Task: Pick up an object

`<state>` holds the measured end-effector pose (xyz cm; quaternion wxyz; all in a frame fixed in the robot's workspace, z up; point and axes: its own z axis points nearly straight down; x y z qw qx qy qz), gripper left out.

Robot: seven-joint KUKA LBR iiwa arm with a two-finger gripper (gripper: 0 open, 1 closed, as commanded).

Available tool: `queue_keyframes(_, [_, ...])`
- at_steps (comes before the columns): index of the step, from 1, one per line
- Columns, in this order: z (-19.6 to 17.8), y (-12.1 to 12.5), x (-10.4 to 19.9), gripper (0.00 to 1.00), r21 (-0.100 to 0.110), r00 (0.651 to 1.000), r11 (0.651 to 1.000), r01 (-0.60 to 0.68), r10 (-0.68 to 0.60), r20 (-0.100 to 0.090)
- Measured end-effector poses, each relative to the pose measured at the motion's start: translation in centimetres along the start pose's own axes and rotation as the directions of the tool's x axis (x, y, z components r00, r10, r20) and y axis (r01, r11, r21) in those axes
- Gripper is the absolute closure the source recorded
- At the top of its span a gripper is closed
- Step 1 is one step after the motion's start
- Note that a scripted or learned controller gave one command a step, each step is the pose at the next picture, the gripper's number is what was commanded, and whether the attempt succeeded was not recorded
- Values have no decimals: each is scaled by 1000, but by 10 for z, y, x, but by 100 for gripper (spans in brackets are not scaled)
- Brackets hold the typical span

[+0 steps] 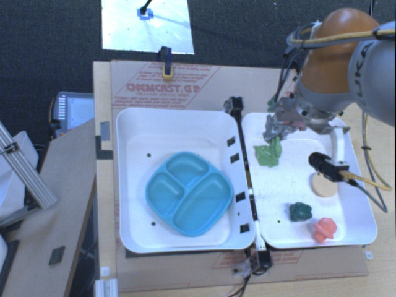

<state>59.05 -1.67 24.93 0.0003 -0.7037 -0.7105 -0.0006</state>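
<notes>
My gripper (pixel 273 133) hangs over the far left part of the right bin (pixel 366 226). Directly beneath its tip lies a light green leafy piece (pixel 268 155), whose top edge meets the gripper. Whether the piece is gripped cannot be made out from this angle. A dark green lump (pixel 300 211) and a pink-red piece (pixel 323 228) rest near the bin's front. A tan round disc (pixel 324 187) lies at the right, partly covered by the robot.
The left bin (pixel 133 166) holds a blue divided plate (pixel 187 192). A black hinge strip (pixel 242 166) runs between the two bins. A yellow-and-blue clamp (pixel 166 64) sits on the board behind the bins.
</notes>
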Motion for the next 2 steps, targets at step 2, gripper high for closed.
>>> queue_keyframes(2, [24,-33,97,100,2,1000,1000,0,0,-1])
